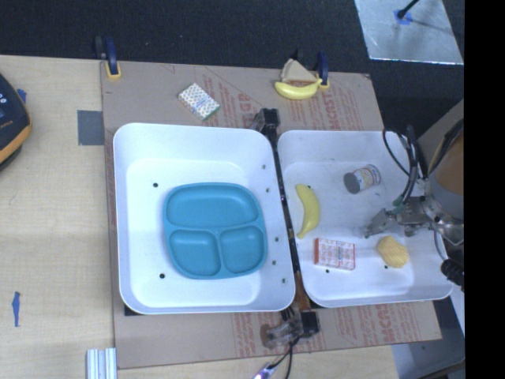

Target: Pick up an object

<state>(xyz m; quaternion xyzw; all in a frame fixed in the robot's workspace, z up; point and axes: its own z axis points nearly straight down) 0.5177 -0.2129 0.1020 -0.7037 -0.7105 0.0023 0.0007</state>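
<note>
While the gripper (377, 226) hangs spread and empty over the right bin (331, 152), the lemon (393, 252) sits just beside it: probably light, firm, rounded, slippery; pinch across its middle.

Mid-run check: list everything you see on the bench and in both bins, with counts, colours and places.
Bins: 2, white, side by side; left bin, right bin.
Divided plate: 1, blue, in left bin.
Banana: 1, yellow, left part of right bin.
Can: 1, grey, on its side, far part of right bin.
Packet: 1, red and white, near part of right bin.
Lemon-like object: 1, yellow, right of packet.
Second banana: 1, yellow, on cardboard beyond the bins.
Patterned packet: 1, pale, on cardboard.
Gripper: 1, grey, above right bin, near the lemon-like object.
</note>
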